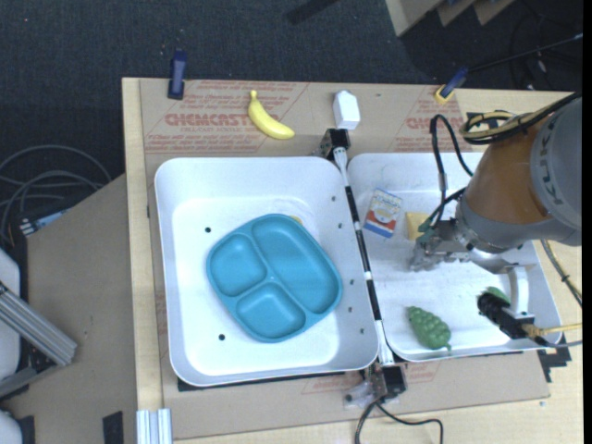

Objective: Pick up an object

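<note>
My arm (518, 188) reaches in from the right over the right bin (407, 169), and my gripper (427, 248) hangs low above that bin's floor near its middle; from up here I cannot tell its state. Nothing shows in its grasp. A small white carton (383, 213) with blue and red print lies just to the upper left of the gripper, apart from it, with a yellow piece (416, 223) beside the carton, close to the gripper. A bumpy green object (429, 328) lies well below the gripper, near the bin's front wall. The left bin (185, 192) holds a blue three-part tray (271, 277) lying flat near its middle. On the bench (222, 118) behind the left bin lies a banana (267, 119), outside both bins.
</note>
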Robot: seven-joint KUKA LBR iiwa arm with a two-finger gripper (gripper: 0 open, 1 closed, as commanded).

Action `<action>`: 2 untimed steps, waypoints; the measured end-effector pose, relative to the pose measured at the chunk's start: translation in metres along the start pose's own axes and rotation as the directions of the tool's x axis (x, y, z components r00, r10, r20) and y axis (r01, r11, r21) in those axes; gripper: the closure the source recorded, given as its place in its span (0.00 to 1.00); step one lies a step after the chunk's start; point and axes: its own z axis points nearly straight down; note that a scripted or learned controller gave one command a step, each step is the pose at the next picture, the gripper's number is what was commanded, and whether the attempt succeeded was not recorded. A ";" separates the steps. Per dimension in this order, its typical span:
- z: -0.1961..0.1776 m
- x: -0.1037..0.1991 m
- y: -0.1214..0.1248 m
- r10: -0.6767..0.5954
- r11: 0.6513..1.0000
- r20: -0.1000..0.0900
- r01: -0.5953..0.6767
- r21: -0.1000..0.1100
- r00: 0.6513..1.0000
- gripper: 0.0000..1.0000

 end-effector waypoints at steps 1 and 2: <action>0.000 0.000 0.000 0.000 1.000 0.000 0.000 0.000 1.000 0.00; 0.010 -0.009 0.051 -0.001 1.000 0.001 0.001 0.000 1.000 0.00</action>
